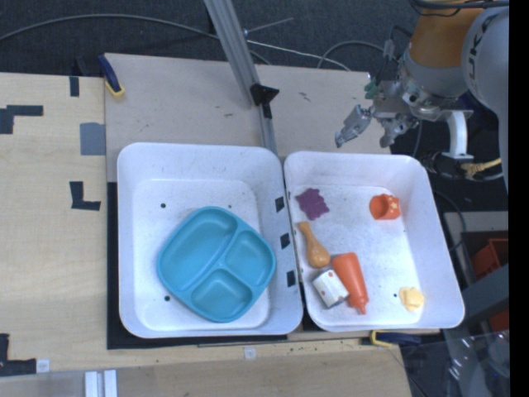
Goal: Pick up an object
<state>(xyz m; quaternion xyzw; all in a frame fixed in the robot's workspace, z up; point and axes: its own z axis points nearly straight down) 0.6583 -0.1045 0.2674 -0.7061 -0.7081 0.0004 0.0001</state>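
Gripper hangs above the desk, just beyond the right bin's far rim; fingers apart, holding nothing. Carrot, chicken drumstick, orange cup and purple piece lie inside the right bin. Blue divided plate occupies the left bin.

- purple flat piece: lies flat at 11 o'clock in the right bin.
- orange cup: at 1 o'clock.
- tan drumstick: near the left wall, thick end toward 5 o'clock.
- orange carrot: beside the white small carton, at 6 o'clock.
- yellow small piece: at 4 o'clock.
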